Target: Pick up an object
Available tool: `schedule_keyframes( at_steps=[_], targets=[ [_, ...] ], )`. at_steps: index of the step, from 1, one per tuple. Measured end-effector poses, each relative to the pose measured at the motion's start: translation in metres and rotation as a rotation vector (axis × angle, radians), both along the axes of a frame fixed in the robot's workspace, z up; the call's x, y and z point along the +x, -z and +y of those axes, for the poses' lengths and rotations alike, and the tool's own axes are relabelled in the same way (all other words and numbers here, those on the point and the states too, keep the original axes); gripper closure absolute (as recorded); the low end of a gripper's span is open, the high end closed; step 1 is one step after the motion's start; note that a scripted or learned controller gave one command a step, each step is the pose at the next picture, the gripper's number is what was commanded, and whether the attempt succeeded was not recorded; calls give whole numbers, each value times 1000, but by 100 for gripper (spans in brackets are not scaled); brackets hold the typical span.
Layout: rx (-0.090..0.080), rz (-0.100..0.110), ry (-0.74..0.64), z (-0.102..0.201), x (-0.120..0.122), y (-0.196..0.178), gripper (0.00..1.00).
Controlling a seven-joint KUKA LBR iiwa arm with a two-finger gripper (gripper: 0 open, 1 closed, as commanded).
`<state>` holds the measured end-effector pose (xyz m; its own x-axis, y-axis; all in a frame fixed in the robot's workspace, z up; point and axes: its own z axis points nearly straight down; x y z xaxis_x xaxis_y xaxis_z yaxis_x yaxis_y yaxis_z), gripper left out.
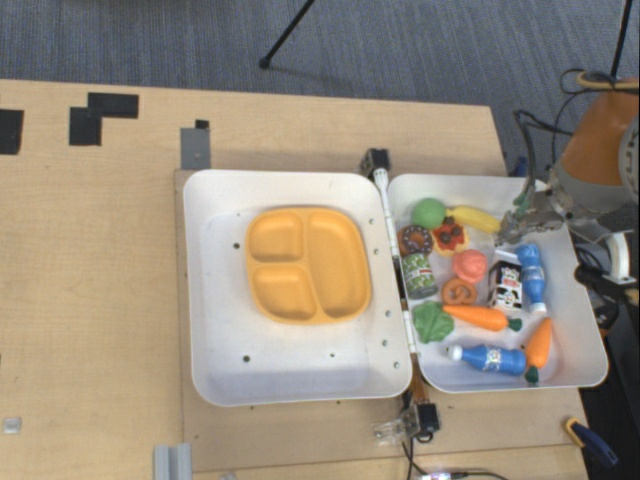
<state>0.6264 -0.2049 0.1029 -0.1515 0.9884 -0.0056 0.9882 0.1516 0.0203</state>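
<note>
A blue toy bottle (490, 359) lies at the near edge of the right bin (590, 363), beside two carrots. The gripper (520, 220) hangs over the banana (474, 218); I cannot tell how its jaws stand.

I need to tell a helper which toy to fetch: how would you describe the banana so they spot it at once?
Look in the right bin, the one crowded with toy food, not the one holding the yellow divided plate. Along its far edge, just right of the green ball, lies the banana. It is the bin's only plain yellow, long curved piece.
</note>
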Motion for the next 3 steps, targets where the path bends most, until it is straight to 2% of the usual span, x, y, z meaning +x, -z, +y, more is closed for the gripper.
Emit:
schedule_keyframes(
  at_steps=[1,2,3],
  targets=[
    [0,1,0,0,0,0,0],
    [-2,15,-255,-1,-28,17,0],
    [-1,9,-255,1,-25,5,100]
  ],
)
